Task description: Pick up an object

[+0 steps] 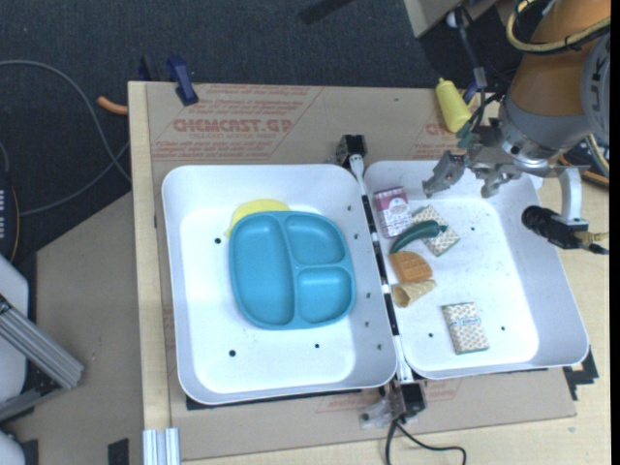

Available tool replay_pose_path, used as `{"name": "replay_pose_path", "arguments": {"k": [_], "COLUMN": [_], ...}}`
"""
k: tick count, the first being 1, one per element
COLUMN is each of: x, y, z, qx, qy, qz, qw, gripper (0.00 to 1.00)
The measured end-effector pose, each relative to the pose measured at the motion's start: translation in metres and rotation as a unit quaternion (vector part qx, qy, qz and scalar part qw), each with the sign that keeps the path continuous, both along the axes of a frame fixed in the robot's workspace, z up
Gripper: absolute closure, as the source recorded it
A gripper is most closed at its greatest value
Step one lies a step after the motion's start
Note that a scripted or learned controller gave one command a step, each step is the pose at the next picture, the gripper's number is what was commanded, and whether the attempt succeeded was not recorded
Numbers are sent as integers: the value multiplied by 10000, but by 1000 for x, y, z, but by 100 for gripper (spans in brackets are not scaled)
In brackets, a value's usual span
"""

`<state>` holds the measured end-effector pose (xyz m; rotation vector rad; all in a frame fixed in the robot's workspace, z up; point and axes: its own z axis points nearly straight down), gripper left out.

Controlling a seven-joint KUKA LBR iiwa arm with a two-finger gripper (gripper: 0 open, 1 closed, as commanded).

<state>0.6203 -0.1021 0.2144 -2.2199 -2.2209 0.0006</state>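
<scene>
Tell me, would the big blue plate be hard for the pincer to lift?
Probably awkward. The blue plate looks stiff, like moulded plastic, so it likely won't flop. It lies flat and wide in the left bin, far wider than the pincer, so only its rim could be pinched. It probably wouldn't roll.

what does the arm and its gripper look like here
The arm is a rounded grey body with a broad orange band above the wrist, and a yellow cable loops beside that band. Below sits a grey metal wrist plate, ending in a gripper with two thin, dark grey fingers. A black cylindrical fitting juts out beside it.
</scene>
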Motion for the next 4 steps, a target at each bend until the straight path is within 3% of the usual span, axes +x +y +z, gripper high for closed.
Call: {"name": "replay_pose_path", "arguments": {"k": [1, 2, 3, 4], "x": [-13, -66, -65, -38], "y": [-16, 7, 7, 82], "z": [-130, -130, -120, -29], "qx": [-3, 1, 1, 0], "qy": [-1, 2, -7, -11], "qz": [-7, -8, -13, 5], "qw": [10000, 10000, 10000, 10000], "gripper": [0, 0, 100, 100]}}
